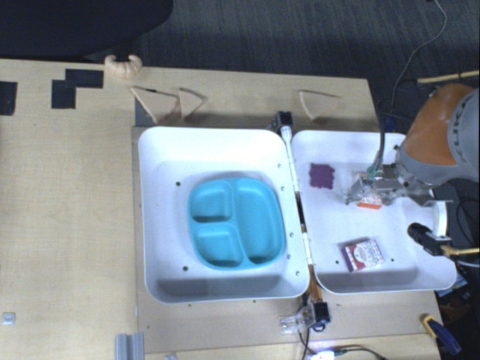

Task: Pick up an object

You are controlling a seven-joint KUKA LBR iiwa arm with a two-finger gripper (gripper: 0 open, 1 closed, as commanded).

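My gripper [367,191] hangs over the middle of the right bin [330,265], reaching in from the right. A small orange-red thing [370,205] peeks out just below the gripper, mostly hidden by it; whether it is touched I cannot tell. A purple block [322,175] lies to the gripper's left, near the bin's far left corner. A dark red and white packet [363,254] lies flat toward the bin's front, below the gripper.
The left bin [161,201] holds a light blue divided tray [236,220] with three compartments. A ridge [297,201] separates the two bins. The grey arm with its orange band [439,130] crosses the right bin's right edge.
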